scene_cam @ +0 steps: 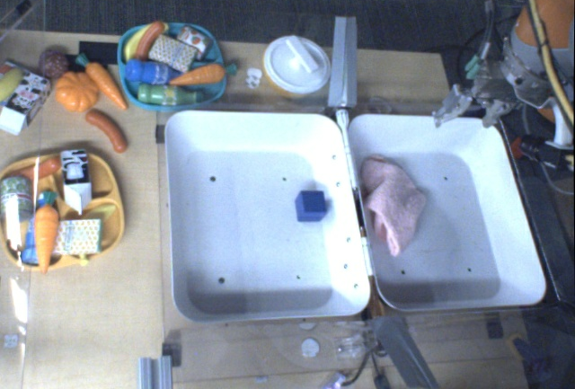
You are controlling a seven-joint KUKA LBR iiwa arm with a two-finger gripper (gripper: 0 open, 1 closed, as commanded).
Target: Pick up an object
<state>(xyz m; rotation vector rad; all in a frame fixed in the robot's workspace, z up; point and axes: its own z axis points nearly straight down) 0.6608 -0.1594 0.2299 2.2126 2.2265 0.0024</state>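
Beside bench's left bin (pixel 180 198), box (pixel 76 176) print unreadable; blue cube (pixel 311 205) unmarked.

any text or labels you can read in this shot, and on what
None can be read.
Patterned packets in the blue bowl: print too blurred.
Black-and-white carton on the yellow plate: markings too small.
Black-and-white carton at the left edge: blurred.
Blue block and pink cloth: no markings visible.
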